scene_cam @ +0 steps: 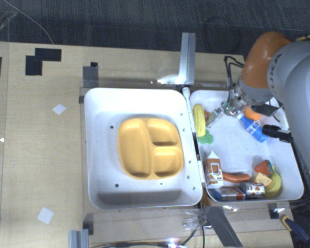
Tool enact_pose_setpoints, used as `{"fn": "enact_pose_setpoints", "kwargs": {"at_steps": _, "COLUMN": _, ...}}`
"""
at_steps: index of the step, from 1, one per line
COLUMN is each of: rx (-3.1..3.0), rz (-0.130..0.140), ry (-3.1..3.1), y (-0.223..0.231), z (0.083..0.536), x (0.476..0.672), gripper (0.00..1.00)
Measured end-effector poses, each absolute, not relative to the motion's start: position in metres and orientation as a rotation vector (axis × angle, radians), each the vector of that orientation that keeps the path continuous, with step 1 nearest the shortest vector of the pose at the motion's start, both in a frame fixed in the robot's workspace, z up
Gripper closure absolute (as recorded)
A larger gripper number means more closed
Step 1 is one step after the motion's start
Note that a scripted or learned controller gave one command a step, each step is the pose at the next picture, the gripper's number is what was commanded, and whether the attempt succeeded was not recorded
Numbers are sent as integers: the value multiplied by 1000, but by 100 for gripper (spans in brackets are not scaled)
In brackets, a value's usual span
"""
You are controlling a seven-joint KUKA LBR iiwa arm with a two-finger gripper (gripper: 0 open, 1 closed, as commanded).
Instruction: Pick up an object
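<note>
Pale wooden desk (pixel 36 154) under a dark carpeted background, bearing two shallow white bins side by side.

Left white plastic bin (pixel 101 138): one yellow moulded plastic tray with three compartments (pixel 150 148), lying flat at the bin's centre.

Right white plastic bin (pixel 232 138), contents by clock face from its centre:
- 10 o'clock: yellow toy corn cob with a green husk end (pixel 200 122), lying along the left wall.
- 2 o'clock: blue and orange plastic item (pixel 254 125), partly under the arm.
- 4 o'clock: red strawberry-like toy (pixel 264 167), with a yellow banana-shaped toy (pixel 274 184) just beside it.
- 6 o'clock: orange sausage-shaped toy (pixel 236 177) and a small printed can on its side (pixel 254 191).
- 7 o'clock: small brown and white carton (pixel 213 170).

Grey arm with orange band (pixel 261 66) enters from 3 o'clock. Hand (pixel 228 109) is low over the bin's 12 o'clock corner, near the corn cob. Too small and cluttered to tell how far it is open or whether it grips anything.

Handling judgement: the corn cob, nearest the hand, looks light, rigid and slightly knobbly, so unlikely to slip. Best taken across its narrow middle; its closeness to the wall may crowd one side of the grip.
</note>
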State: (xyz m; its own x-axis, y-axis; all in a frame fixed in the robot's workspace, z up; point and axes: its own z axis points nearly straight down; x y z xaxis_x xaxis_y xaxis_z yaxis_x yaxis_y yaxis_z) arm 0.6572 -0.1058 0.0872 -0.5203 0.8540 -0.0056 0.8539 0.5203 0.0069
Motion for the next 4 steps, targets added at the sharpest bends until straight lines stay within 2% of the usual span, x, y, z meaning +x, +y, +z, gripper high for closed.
{"fn": "enact_pose_setpoints", "kwargs": {"at_steps": 1, "rx": 1155, "rz": -30, "ry": 2932, "y": -107, "z": 88, "x": 664, "gripper": 0}}
{"fn": "enact_pose_setpoints", "kwargs": {"at_steps": 2, "rx": 1399, "rz": 6, "ry": 2808, "y": -136, "z": 87, "x": 659, "gripper": 0}}
{"fn": "enact_pose_setpoints", "kwargs": {"at_steps": 3, "rx": 1758, "rz": 8, "ry": 2595, "y": -172, "z": 114, "x": 646, "gripper": 0}}
{"fn": "enact_pose_setpoints", "kwargs": {"at_steps": 4, "rx": 1927, "rz": 7, "ry": 2477, "y": -108, "z": 98, "x": 645, "gripper": 0}}
